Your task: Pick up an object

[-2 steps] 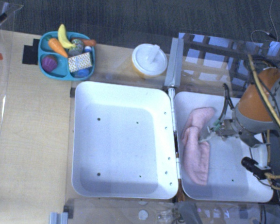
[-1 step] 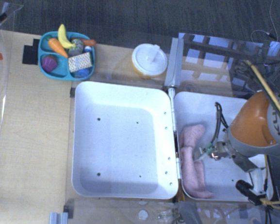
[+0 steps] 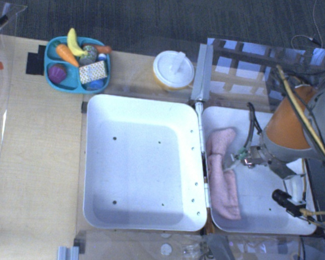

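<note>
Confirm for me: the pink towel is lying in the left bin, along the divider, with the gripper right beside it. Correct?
Not quite. The camera view shows the pink towel lying in the right bin, not the left one. The rest holds: it runs along the divider between the bins, and the gripper is right beside it.

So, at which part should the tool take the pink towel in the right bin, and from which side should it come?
Probably from above, at the bunched upper end of the pink towel. The cloth lies long and flat along the left wall of the right bin, so a side approach has little room. The raised folds near the top give more to pinch, and the tool hangs beside them.
</note>
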Robot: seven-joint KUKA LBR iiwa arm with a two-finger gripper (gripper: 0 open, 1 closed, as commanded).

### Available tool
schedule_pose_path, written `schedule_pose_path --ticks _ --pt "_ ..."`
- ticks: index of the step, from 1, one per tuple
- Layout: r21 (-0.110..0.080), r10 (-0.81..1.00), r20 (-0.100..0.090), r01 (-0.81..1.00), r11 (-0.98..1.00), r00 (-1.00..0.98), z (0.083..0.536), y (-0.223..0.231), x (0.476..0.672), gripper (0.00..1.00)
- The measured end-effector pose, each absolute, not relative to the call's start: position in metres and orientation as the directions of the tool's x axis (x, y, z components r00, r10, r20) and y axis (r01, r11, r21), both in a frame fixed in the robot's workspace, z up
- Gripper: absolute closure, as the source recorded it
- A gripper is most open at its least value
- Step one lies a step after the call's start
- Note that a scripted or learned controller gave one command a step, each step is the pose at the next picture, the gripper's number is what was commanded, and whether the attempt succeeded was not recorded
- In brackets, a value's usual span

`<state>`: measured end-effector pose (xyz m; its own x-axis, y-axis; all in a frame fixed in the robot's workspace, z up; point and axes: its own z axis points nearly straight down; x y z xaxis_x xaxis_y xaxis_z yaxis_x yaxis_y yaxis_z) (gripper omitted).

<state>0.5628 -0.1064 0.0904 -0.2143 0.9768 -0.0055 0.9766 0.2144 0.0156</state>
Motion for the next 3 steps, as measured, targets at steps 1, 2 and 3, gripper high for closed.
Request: schedule_pose_path --ticks 1,2,3 --pt "0.016 0.983 -0.006 0.983 0.182 -0.182 0.091 -0.125 0.497 0.00" --pt "0.015 0.957 -0.006 0.957 0.290 -0.290 0.090 -0.112 0.577 0.00" --pt "0.015 0.907 -0.011 0.906 0.422 -0.422 0.091 -0.097 0.542 0.00"
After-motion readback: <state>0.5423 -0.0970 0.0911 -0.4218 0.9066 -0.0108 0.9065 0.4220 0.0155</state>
